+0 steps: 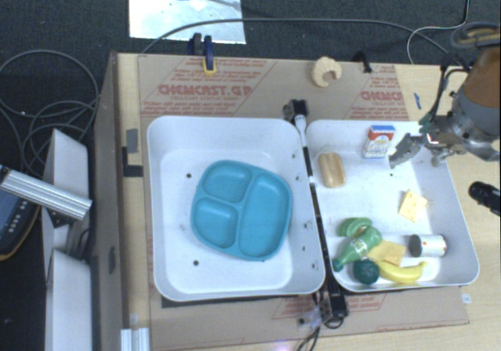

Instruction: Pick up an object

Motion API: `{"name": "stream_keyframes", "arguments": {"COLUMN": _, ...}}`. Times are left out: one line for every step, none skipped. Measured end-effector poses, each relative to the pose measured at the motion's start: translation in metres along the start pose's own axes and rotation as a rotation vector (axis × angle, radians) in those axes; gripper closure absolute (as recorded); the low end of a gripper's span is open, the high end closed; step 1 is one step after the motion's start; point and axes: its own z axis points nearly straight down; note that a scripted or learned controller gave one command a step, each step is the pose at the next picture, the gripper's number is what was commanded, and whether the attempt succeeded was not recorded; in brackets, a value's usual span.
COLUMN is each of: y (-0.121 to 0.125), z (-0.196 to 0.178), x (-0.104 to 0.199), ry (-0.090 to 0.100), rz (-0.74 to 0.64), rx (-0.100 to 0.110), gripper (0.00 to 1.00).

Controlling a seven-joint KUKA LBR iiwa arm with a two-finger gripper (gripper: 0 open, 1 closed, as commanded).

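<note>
Two white bins sit side by side on the table (235,79), which is covered with printed cardboard. The left bin (168,153) fills the middle of the frame and holds a blue divided plate (241,210), lying flat near its centre. The right bin (462,251) lies in the right half of the frame and holds the loose objects.

In the right bin's upper part a small red and white carton (379,142) stands near the back wall, and a tan bread roll (332,169) lies close to the left wall. A yellow wedge of cheese (412,205) lies right of centre, apart from the others. In the lower part a cluster is packed together: a green bottle-shaped toy (354,241), a dark green ball (365,270), a yellow block (388,252) and a banana (403,272) along the front wall, with a white cylinder with a dark end (425,246) just right of them.

The arm comes in from the right edge, and the gripper (423,147) hangs over the upper right part of the right bin, just right of the carton and above the cheese in the frame. Its fingers stand apart, with nothing between them.

Outside the bins, a tan curled object (326,71) rests on the table near the top centre.
</note>
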Motion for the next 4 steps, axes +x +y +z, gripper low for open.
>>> {"name": "stream_keyframes", "arguments": {"y": -0.074, "z": 0.110, "x": 0.021, "ry": 0.001, "rz": 0.002, "rx": 0.003, "gripper": 0.00}}
{"name": "stream_keyframes", "arguments": {"y": -0.017, "z": 0.140, "x": 0.052, "ry": 0.001, "rz": 0.000, "rx": 0.000, "gripper": 0.00}}
{"name": "stream_keyframes", "arguments": {"y": 0.062, "z": 0.107, "x": -0.013, "ry": -0.002, "rz": -0.001, "rx": -0.004, "gripper": 0.00}}
{"name": "stream_keyframes", "arguments": {"y": -0.077, "z": 0.140, "x": -0.043, "ry": 0.000, "rz": 0.003, "rx": 0.001, "gripper": 0.00}}
